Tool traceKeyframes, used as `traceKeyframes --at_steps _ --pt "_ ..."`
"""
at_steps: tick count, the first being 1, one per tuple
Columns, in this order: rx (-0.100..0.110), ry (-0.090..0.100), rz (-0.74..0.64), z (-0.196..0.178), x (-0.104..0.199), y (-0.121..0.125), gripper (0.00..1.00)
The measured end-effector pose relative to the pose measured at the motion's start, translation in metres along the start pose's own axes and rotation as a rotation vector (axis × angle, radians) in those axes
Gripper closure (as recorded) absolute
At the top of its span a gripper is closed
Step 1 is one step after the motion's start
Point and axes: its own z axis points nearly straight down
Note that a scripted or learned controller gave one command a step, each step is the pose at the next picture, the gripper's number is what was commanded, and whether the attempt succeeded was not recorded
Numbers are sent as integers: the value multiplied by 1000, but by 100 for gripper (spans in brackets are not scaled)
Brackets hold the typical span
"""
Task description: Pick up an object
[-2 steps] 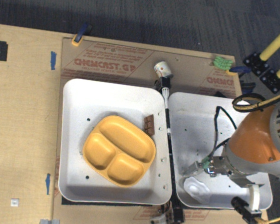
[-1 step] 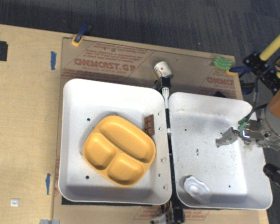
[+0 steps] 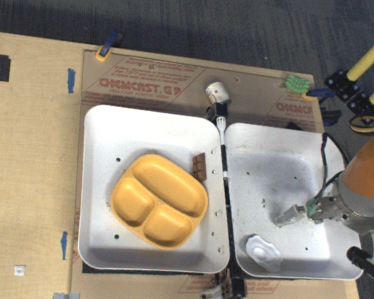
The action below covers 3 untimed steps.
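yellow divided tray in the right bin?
No, the yellow divided tray lies in the left bin; the right bin holds a small white object.

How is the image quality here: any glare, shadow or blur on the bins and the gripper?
Camera view: lighting is even and soft; the yellow tray casts only a faint shadow on the left bin. The tray's ridges carry a mild sheen, with no blown-out glare. The gripper over the right bin looks slightly soft, its tips hard to resolve. The clear object blends into the white floor.
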Motion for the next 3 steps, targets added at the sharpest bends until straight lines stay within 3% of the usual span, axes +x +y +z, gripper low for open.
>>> traceKeyframes --at_steps 1,2,3 --pt "0 1 -91 -12 69 6 0" --pt "-2 -2 207 -52 43 64 0" --pt "-2 5 76 -6 -31 117 0"
